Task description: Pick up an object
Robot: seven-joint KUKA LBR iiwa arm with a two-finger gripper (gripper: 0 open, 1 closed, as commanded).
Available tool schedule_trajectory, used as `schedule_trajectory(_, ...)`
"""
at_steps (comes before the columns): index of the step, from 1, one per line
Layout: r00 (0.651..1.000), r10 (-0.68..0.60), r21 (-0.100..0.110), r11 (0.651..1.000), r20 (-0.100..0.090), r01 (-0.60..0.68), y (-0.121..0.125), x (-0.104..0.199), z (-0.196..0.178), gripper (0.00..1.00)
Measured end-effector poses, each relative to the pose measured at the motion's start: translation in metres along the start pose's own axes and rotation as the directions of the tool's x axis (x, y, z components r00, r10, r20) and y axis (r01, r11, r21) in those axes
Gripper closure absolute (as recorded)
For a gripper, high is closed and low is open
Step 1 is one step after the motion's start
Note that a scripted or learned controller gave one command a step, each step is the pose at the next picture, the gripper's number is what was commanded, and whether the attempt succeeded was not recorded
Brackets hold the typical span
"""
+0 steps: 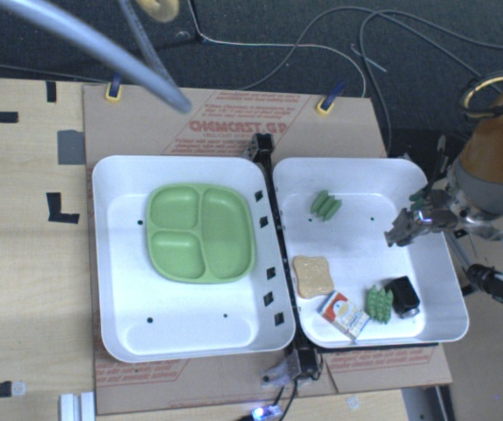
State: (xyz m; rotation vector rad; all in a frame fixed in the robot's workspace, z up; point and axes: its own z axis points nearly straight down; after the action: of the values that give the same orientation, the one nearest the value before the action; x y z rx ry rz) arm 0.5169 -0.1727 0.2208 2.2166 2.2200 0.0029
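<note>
In the right bin point(356, 178) lie a small green ridged piece point(325, 205), a tan bread slice point(312, 275), a red and white carton point(342, 314), a green leafy piece point(378, 303) and a black block point(401, 296). My gripper point(406, 229) hangs at the bin's right rim, above the black block and right of the ridged piece, with nothing seen between its tips. The grey arm with its orange band point(488, 147) comes in from the right.
The left bin point(124, 235) holds a green divided plate point(202, 233). A black clip strip point(273, 235) joins the two bins. Cardboard lies under both bins. A grey pole point(84, 38) crosses the top left, and cables point(356, 33) run along the back.
</note>
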Motion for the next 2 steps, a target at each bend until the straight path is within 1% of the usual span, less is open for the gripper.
schedule_trajectory(1, 1.0, 0.0, 0.004, 1.0, -0.002, 0.0, 0.001, 0.0, -0.017, 1.0)
schedule_trajectory(2, 1.0, -0.004, 0.004, 1.0, -0.003, 0.004, 0.003, 0.051, -0.023, 1.0)
